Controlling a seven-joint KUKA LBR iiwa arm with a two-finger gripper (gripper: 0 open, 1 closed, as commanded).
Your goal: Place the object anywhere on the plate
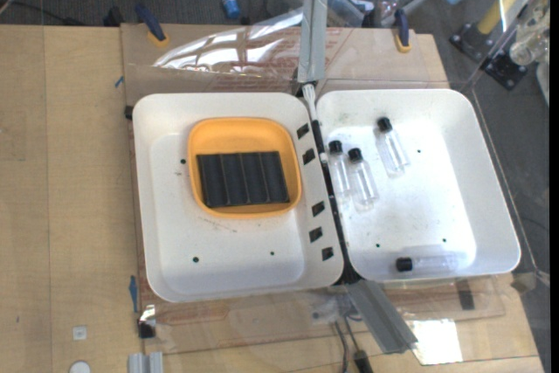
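I see two white bins side by side on the bench, the left bin [166, 266] and the right bin [472, 188], touching along a shared middle edge. In the left bin sits one orange plate [203, 142], square with rounded corners, a little above the bin's centre. One black block [243, 179], rectangular with four ridged strips running across it, lies flat on the plate and covers most of its lower half; it rests wholly inside the rim. In the right bin I count four clear vials with black caps. Three lie near the upper left of that bin: the first vial [339, 172] is just beside the divider, the second vial [362, 180] is close alongside it, and the third vial [392, 149] is a little apart, up and to the right. The fourth vial [430, 261] lies on its side near the bin's lower edge, well apart from the others. Five small black tabs [318, 208] run down the strip between the bins. How the gripper's jaws stand I cannot tell.
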